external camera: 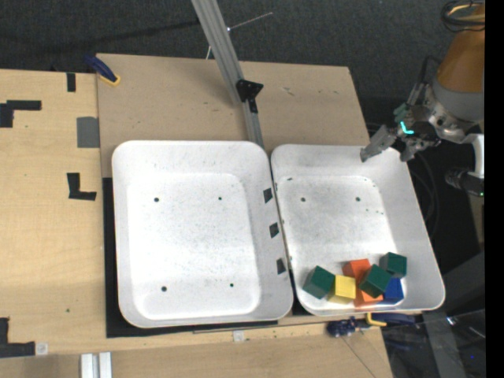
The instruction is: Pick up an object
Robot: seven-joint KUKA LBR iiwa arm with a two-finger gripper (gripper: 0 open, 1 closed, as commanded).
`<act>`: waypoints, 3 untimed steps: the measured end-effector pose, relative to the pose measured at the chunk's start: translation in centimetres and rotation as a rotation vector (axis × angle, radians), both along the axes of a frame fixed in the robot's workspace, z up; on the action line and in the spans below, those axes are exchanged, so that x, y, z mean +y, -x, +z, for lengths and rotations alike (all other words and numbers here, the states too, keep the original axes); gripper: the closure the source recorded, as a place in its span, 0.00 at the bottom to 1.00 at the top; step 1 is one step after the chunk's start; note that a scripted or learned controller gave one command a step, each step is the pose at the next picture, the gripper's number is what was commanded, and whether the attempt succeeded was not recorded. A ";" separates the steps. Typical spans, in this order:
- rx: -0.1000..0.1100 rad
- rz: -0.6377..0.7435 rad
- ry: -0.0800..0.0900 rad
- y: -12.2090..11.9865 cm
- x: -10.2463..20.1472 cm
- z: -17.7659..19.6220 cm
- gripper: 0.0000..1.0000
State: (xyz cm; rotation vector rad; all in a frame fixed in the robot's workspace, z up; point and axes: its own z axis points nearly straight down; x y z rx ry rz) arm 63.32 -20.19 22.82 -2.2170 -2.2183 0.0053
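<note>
Several small blocks lie clustered in the near right corner of the right bin [315,164]: a dark green block [319,281], a yellow block [344,288], an orange block [357,268], a blue block [394,290] and two more green blocks [394,264]. My gripper [390,150] hangs above the far right corner of that bin, well away from the cluster. It is open with nothing between its fingers.
The left bin [189,152] sits beside the right one on the wooden bench. A slanted metal pole [224,42] runs down to the gap between the bins at the back. Cables and dark floor lie past the right bin's edge.
</note>
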 end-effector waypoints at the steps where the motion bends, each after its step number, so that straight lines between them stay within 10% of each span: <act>1: -0.004 0.001 0.003 -0.1 0.0 0.3 0.00; 3: 0.001 0.001 0.000 0.1 0.6 -10.2 0.00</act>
